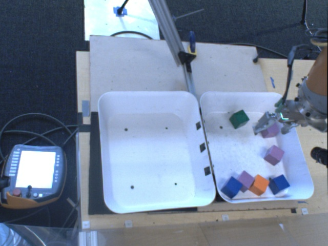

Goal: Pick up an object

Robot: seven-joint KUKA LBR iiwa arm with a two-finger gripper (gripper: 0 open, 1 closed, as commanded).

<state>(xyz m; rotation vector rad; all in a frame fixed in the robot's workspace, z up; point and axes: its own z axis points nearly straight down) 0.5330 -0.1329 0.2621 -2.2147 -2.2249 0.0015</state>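
Note:
The right bin (212, 137) holds several small blocks. A green block (239, 119) lies near its back. A purple block (270, 131) sits at the right, partly covered by my gripper (268, 123), which hangs right over it and reaches in from the right. I cannot tell whether the block is in the gripper's hold. A second purple block (274, 155) lies just in front of it. Along the front wall stand a blue block (231, 186), a purple block (246, 179), an orange block (259, 184) and another blue block (279, 184).
The left bin (110, 137) stands beside the right one, their walls touching at the middle. A slanted metal pole (166, 24) runs over the back of the bench. A teach pendant (33, 176) lies on the floor at the left.

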